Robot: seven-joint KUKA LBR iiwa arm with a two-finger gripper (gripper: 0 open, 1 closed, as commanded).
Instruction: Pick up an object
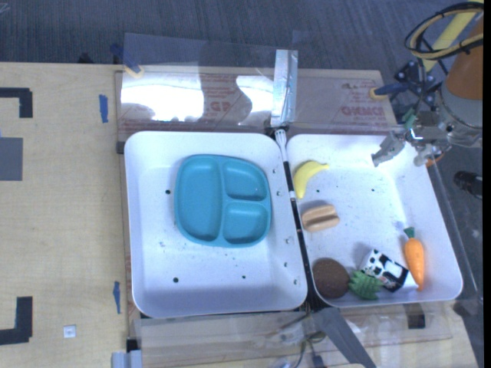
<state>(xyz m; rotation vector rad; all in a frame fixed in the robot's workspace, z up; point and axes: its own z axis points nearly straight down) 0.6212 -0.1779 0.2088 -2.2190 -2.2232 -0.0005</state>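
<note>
Objects for picking lie in the right bin: a banana by the divider, a hot-dog bun just below it, a brown ball, a green toy touching a black-and-white piece, and a carrot near the right wall. The gripper hangs over the bin's far right corner; its jaws stand apart, holding nothing. The left bin holds a blue divided tray.

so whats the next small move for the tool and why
Probably a move down and toward the carrot. The tool sits at the right bin's far right corner with nothing between its fingers, and the carrot lies apart from the other items.
</note>
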